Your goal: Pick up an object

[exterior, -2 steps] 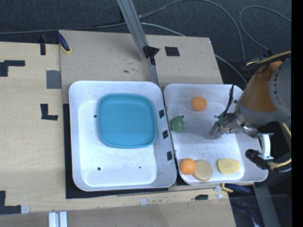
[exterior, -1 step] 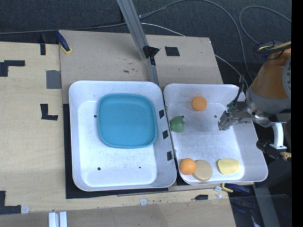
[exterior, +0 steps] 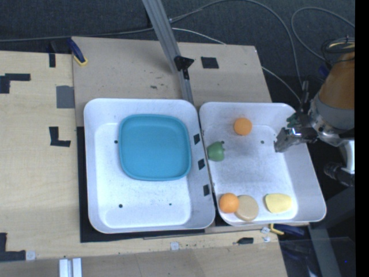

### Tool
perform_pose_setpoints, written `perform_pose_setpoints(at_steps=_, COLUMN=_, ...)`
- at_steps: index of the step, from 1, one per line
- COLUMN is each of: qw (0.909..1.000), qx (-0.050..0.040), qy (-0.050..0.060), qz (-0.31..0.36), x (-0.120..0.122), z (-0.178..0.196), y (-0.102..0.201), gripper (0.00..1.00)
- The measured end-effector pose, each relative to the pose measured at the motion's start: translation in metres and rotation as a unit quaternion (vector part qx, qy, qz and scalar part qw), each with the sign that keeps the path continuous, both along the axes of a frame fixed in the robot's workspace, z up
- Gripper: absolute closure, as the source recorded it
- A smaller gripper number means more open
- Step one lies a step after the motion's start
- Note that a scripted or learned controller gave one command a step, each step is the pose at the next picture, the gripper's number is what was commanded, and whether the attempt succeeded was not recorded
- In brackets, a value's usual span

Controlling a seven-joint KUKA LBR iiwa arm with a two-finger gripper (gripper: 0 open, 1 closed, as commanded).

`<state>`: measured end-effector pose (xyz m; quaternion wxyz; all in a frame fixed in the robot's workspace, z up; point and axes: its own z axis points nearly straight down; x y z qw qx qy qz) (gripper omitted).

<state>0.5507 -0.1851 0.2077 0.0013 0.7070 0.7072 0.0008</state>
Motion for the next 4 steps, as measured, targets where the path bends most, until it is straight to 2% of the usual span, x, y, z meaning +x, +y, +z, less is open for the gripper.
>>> perform_pose_setpoints(at_steps=1, qw=1.0000, qx=-0.0003, qy=0.000, qz=0.000, x=0.001, z=0.051, y=-0.010, gripper=1.00)
perform_pose_setpoints(at_steps=2, qw=1.0000, qx=0.0008, qy=0.002, qz=0.002, x=0.025, z=0.042, y=0.035, gripper=1.00)
perform_pose_setpoints(at_steps=3, qw=1.0000, qx=0.0008, qy=0.002, qz=0.002, x=0.033, z=0.046, y=0.086, gripper=1.00)
perform_pose_setpoints(at_steps=4, qw=1.0000, qx=0.0008, qy=0.002, qz=0.002, x=0.043, z=0.031, y=0.141, gripper=1.00)
